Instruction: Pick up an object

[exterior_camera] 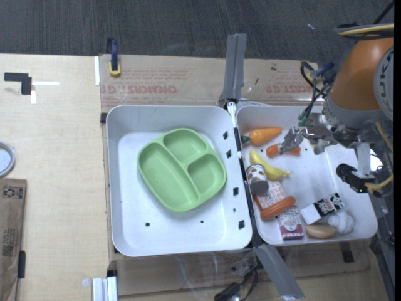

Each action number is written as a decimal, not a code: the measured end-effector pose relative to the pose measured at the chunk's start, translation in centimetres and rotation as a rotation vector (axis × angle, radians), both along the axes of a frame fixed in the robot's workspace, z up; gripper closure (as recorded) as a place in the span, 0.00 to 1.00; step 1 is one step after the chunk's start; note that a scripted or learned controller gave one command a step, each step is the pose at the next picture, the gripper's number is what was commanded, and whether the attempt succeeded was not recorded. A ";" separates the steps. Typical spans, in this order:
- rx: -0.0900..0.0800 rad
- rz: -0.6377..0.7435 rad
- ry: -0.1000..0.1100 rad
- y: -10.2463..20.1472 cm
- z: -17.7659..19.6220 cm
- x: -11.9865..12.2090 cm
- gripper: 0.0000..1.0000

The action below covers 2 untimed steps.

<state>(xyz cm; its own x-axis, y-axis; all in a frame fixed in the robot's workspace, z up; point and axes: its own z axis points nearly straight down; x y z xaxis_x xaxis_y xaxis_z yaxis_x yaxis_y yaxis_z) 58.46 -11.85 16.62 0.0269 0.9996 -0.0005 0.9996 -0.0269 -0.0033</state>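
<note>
At the right bin's (369,227) upper centre, the gripper (292,140) hangs just above a small carrot (274,149), a larger carrot (264,134) lying crosswise to its left; finger spread is unclear.

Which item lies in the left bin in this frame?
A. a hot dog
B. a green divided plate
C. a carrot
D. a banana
B: the green divided plate sits alone in the left bin, while the banana, carrot and hot dog all lie in the right bin.
</note>
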 end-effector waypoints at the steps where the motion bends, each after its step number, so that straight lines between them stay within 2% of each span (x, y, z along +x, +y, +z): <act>1: -0.007 0.163 -0.026 0.9 -6.4 4.6 0.00; 2: -0.001 0.036 -0.005 -2.7 -7.4 5.6 0.00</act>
<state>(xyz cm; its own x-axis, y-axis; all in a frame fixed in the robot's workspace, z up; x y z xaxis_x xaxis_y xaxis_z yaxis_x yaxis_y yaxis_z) 64.06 -14.50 9.23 -0.0089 1.0000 -0.0015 1.0000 0.0089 0.0014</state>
